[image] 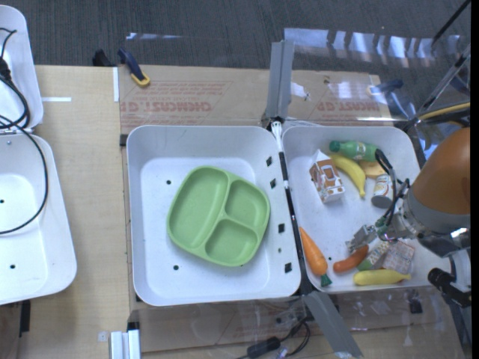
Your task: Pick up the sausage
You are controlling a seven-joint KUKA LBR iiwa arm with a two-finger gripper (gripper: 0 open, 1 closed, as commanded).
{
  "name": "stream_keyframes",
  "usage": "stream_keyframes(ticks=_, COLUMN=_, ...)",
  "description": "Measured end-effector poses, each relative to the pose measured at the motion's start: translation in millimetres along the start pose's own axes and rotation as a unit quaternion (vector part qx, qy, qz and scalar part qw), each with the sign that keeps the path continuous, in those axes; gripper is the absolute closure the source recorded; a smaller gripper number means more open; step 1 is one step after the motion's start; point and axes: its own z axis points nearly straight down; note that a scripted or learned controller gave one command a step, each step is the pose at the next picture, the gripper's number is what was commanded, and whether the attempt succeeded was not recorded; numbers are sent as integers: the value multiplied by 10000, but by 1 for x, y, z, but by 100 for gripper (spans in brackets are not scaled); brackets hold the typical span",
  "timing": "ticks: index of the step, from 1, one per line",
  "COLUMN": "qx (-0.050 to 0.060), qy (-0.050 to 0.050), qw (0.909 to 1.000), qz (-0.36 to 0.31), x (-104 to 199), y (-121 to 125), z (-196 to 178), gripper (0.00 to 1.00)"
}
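Observation:
The sausage point(349, 262) is a short red-orange piece lying near the front of the right bin point(299, 193). My gripper point(368, 237) hangs low just above and to the right of it, close to its right end. The arm's orange band point(447, 179) sits over the bin's right edge. Nothing is visibly held.
An orange carrot point(314, 251) lies left of the sausage, and a yellow fruit point(381, 277) and a printed packet point(394, 256) lie to its right. Farther back are a banana point(350, 172), a green bottle point(353, 149) and a small carton point(327, 179). The left bin point(150, 200) holds a green divided plate point(218, 215).

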Motion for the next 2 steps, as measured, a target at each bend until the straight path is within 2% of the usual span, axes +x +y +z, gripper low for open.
stream_keyframes(ticks=1, qx=11, qy=5, qw=10000, qz=18, x=0, y=0, z=-6, gripper=100)
stream_keyframes(ticks=2, qx=17, qy=22, qw=10000, qz=6, x=1, y=1, z=-6, gripper=0)
